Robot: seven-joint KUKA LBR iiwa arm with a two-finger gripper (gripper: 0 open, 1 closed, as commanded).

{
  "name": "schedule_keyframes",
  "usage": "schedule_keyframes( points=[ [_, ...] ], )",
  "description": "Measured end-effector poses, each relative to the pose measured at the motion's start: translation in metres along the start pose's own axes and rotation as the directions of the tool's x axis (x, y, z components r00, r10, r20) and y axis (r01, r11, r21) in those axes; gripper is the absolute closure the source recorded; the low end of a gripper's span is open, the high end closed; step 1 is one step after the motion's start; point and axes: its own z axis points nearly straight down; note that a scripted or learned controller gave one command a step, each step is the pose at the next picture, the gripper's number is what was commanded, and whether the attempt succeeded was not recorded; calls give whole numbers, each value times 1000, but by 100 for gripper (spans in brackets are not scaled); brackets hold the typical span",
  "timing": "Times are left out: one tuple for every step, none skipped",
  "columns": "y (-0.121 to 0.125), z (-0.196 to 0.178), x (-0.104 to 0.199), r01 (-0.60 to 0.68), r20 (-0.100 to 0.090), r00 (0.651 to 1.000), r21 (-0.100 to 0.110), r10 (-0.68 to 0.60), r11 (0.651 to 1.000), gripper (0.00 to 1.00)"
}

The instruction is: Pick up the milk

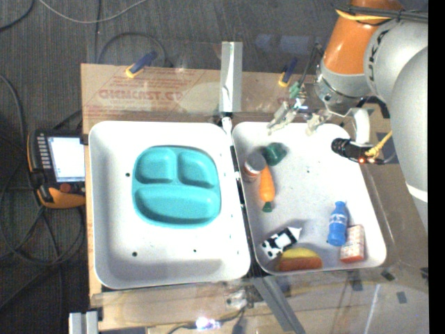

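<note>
The milk (281, 241) lies untouched at the near edge of the right bin (313, 186), just beside the apple (300, 259), while the hand (297, 118) hangs spread and empty over the far edge, so all the picking up is left.

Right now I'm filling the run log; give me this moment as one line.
gripper: open, above right bin's far edge | milk: near end of right bin, beside blue bottle, ungrasped | phase: pre-approach
</note>
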Motion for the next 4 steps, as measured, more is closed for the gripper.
schedule_keyframes(
  points=[
    [1, 113, -38, -87, 3, 996, -2, 87, 996, 0],
    [0, 50, -106, -119, 3, 993, -1, 119, 993, 0],
    [-82, 112, -98, -44, 0, 999, -1, 44, 999, 0],
    [-40, 116, -93, 217, 12, 976, -12, -217, 976, 0]
  ],
)
